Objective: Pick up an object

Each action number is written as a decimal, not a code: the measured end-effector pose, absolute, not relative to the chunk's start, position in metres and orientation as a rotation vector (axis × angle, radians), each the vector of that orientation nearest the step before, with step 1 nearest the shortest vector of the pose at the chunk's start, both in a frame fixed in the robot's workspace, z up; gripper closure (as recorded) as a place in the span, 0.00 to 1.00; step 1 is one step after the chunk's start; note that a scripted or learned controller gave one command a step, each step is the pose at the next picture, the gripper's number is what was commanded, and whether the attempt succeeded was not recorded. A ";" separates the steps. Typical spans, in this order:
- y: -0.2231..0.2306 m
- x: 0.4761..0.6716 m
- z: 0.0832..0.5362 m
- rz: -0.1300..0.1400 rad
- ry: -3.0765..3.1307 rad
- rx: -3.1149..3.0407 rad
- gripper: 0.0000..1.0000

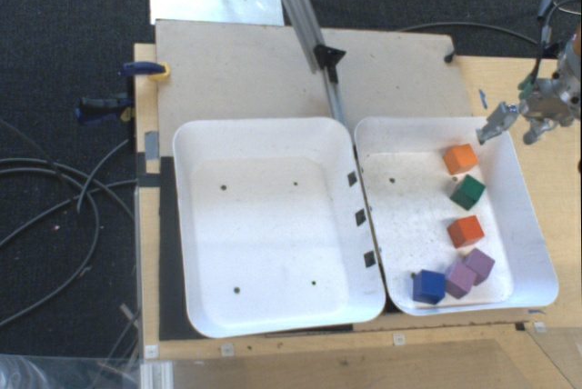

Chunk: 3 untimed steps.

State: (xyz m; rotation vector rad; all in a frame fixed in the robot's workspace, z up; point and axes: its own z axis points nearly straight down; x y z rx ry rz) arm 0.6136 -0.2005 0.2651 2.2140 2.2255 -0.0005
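Note:
The right bin (527, 224) holds several small blocks. An orange block (460, 158) lies near its far side, a green block (468, 192) just below it, and a second orange block (466, 230) lower still. Two purple blocks (470, 272) and a blue block (428, 285) cluster at the near edge. My gripper (515, 124) hovers over the bin's far right corner, up and to the right of the top orange block. Its two fingers stand apart, open, with nothing between them.
The left bin (195, 224) sits beside the right one, joined by black clips along the shared rim. A grey pole (300, 5) slants across the board behind the bins. Clamps and cables lie off the bench's left edge.

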 end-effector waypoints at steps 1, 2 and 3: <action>-0.214 0.629 0.127 -0.004 2.226 2.221 0.00; -0.211 0.681 0.090 -0.001 2.238 2.222 0.00; -0.212 0.681 0.102 0.000 2.237 2.214 1.00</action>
